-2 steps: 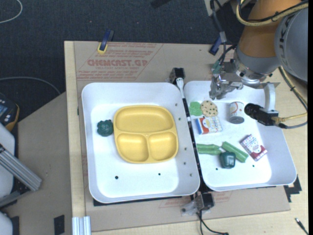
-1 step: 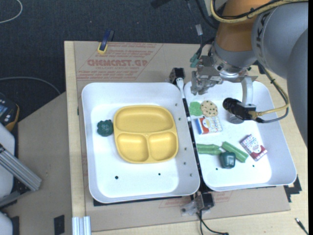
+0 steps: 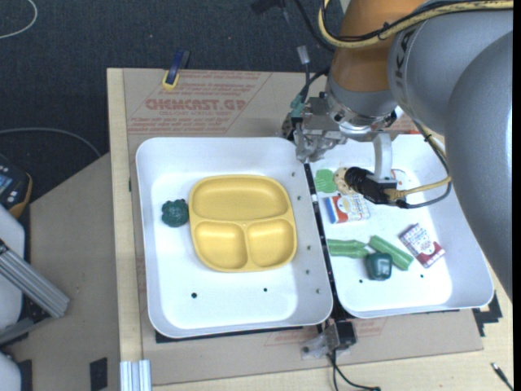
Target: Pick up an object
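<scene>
1. The loose things lie in two white bins. Most sit in the right bin (image 3: pixel 460 267), at the right middle of the frame.
2. Nearest the claw is a disc (image 3: pixel 325 180), pale green, small and roundish. It lies in the upper left corner of the right bin, just beside the wall where the bins meet.
3. Just below the disc lies a card (image 3: pixel 346 209), white with red and blue print, flat on the bin floor.
4. Lower in that bin lie two long, slim green pods, the left pod (image 3: pixel 348 248) and the right pod (image 3: pixel 391 252), with their near ends close together. A dark teal block (image 3: pixel 378 265) sits just under the gap between them. I cannot tell whether it touches them.
5. A red and white packet (image 3: pixel 422 243) lies tilted, just right of the right pod.
6. The left bin (image 3: pixel 151 161) holds a yellow plate (image 3: pixel 240 222) at its middle. The plate has one wide compartment above and two smaller ones below. A dark green lump (image 3: pixel 174 213) sits just beside the plate's left rim.
7. The claw (image 3: pixel 312 147) hangs at the upper centre of the frame, over the upper end of the wall between the bins and higher in the frame than the disc. I cannot tell whether it is apart or together.
8. The grey arm (image 3: pixel 464 72) with its orange band reaches in from the upper right and hides the upper right part of the right bin.
9. A cardboard sheet (image 3: pixel 203 100) with red print lies under the bins on the surface (image 3: pixel 134 349). A blue and yellow clip (image 3: pixel 174 70) sits at the sheet's upper left edge.
</scene>
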You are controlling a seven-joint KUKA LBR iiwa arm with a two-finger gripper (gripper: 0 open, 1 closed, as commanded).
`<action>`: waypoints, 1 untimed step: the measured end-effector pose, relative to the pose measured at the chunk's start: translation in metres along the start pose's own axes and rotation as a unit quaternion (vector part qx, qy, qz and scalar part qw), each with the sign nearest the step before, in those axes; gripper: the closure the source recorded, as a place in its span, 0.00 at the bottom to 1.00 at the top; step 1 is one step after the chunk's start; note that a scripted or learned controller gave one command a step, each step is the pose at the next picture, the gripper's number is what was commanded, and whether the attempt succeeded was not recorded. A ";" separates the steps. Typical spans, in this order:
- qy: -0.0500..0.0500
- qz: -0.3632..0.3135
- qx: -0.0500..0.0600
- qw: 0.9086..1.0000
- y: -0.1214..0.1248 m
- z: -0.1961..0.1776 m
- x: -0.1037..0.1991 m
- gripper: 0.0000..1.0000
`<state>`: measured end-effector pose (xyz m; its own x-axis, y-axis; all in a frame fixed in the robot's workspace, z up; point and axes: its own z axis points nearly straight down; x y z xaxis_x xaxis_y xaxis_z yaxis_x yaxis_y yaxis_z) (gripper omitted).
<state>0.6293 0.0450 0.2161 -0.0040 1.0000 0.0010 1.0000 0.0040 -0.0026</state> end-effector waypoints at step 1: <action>-0.001 0.003 0.000 1.000 -0.007 -0.001 -0.014 1.00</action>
<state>0.6219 0.0312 0.2172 0.0017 1.0000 -0.0004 1.0000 -0.0017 -0.0032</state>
